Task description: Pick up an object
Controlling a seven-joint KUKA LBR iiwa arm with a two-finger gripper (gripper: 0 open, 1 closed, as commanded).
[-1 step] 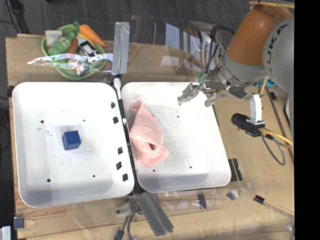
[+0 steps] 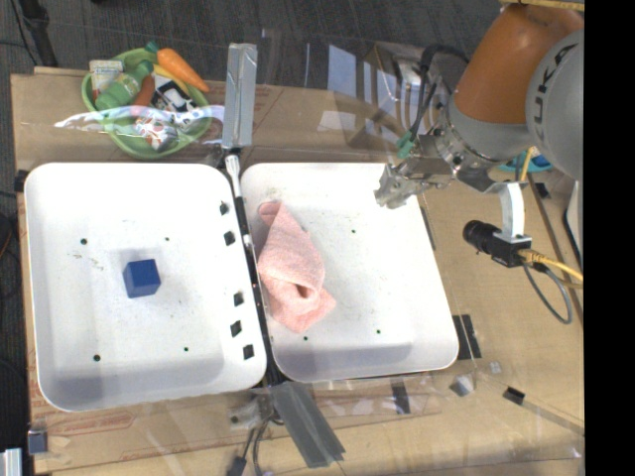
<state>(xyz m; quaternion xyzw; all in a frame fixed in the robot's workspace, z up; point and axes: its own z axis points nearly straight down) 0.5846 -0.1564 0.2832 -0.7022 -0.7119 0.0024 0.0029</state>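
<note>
1. The gripper (image 2: 395, 192) is seen over the right bin's (image 2: 417, 350) far right corner; nothing is seen held by it.
2. A crumpled pink cloth (image 2: 290, 267) lies by that bin's left wall.
3. A blue cube (image 2: 142, 277) sits in the left bin (image 2: 60, 385).
4. The arm (image 2: 516, 77) is cut off at the right.

The arm (image 2: 541, 77) is grey with a broad, rounded orange band above the wrist, and dark letters, partly cut off, run along its grey shell. Thin cables, one green, loop down to the small metallic grey claw (image 2: 395, 192).
</note>
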